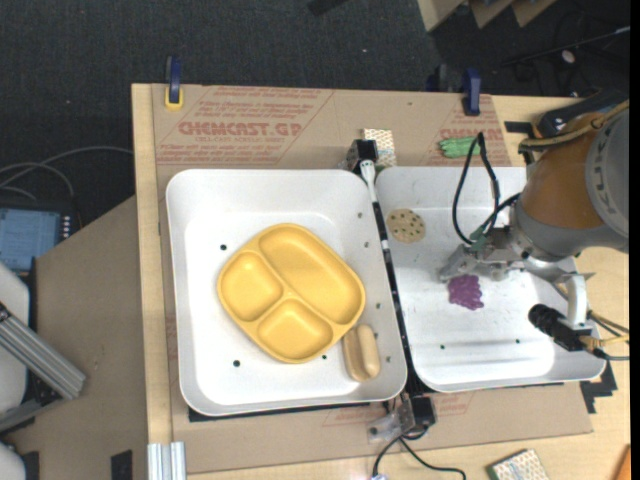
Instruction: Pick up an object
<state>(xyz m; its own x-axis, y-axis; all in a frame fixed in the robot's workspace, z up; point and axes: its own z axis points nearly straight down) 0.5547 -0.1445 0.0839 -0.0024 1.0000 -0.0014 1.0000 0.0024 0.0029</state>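
In the right bin (500,363) a purple bunch of grapes (466,292) lies near the middle. My gripper (476,261) hangs directly over its far edge, very close to it or touching it. A round brown cookie (405,225) lies in the same bin's far left corner, apart from the gripper. In the left bin (200,218) a yellow divided plate (290,290) sits in the middle. A tan bread roll (362,352) lies by that plate's near right edge.
The grey arm with its orange band (565,193) comes in from the right over the right bin's far side. A black cable (462,193) loops above the gripper. A green item (458,147) and a small checkered tag (378,146) lie on the brown board behind the bins.
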